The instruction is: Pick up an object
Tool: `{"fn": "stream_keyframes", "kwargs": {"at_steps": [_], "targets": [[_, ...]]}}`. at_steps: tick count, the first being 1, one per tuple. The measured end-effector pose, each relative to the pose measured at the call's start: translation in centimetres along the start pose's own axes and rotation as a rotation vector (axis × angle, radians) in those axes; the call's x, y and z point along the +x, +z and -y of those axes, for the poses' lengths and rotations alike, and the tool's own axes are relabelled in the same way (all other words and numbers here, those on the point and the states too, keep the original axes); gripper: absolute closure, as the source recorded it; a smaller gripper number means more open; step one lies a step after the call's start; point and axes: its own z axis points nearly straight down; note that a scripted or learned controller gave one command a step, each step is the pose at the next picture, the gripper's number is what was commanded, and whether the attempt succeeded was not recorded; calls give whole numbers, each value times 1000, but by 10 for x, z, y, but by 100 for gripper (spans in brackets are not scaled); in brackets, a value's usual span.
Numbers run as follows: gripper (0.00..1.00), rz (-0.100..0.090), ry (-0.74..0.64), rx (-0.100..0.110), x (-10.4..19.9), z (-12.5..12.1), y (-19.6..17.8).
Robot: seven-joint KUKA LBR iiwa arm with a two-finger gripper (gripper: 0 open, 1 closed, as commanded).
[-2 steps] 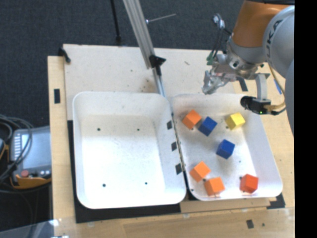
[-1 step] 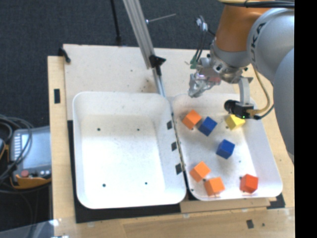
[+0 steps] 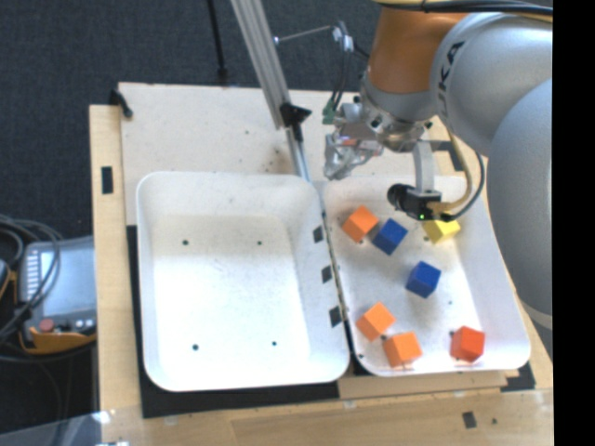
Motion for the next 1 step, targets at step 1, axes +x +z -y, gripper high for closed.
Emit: {"fn": "stream_keyframes", "kwargs": {"at_steps": [1], "targets": [[100,1,2,4,48,4,14]]}}
